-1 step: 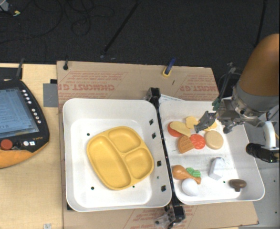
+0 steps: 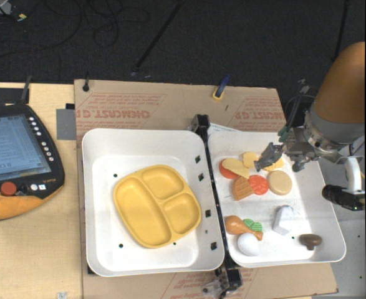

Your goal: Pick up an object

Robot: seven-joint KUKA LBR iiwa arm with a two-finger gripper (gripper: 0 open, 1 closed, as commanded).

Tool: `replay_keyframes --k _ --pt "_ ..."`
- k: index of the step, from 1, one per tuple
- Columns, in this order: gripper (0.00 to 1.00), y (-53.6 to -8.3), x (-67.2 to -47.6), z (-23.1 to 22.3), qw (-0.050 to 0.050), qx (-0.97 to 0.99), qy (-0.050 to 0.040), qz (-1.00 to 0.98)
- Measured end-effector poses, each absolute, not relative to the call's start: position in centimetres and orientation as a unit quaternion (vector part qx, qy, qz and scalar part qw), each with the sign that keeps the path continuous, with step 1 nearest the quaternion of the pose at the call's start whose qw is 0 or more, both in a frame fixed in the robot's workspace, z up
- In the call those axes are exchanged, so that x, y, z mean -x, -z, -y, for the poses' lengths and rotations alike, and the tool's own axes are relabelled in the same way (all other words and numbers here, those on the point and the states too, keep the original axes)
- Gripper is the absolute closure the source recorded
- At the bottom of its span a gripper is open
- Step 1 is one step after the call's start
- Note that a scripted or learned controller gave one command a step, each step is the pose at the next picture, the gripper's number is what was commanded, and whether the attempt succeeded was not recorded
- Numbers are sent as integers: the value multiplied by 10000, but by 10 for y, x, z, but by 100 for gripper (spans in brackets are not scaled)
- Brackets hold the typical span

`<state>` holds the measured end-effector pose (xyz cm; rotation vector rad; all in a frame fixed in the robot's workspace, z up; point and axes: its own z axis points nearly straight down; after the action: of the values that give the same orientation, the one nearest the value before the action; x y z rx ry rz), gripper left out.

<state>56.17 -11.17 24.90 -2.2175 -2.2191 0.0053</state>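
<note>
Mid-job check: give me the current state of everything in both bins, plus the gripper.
Gripper: low over the right bin's far end, nothing seen between its fingers.
Yellow tray: flat in the left bin, compartments up.
Round tan piece: lying flat in the right bin.
Tomato: beside the tan piece.
White egg: near the front wall.
Drumstick: lying on its side.
Tablet: screen lit.
</note>
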Motion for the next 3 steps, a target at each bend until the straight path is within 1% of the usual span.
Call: replay_keyframes --k 1,2,3 --pt "0 -200 -568 115 41 7068 -29 7074" --pt "0 -148 -561 106 48 7073 -29 7069" --pt "0 -103 -560 102 44 7072 -26 7070"
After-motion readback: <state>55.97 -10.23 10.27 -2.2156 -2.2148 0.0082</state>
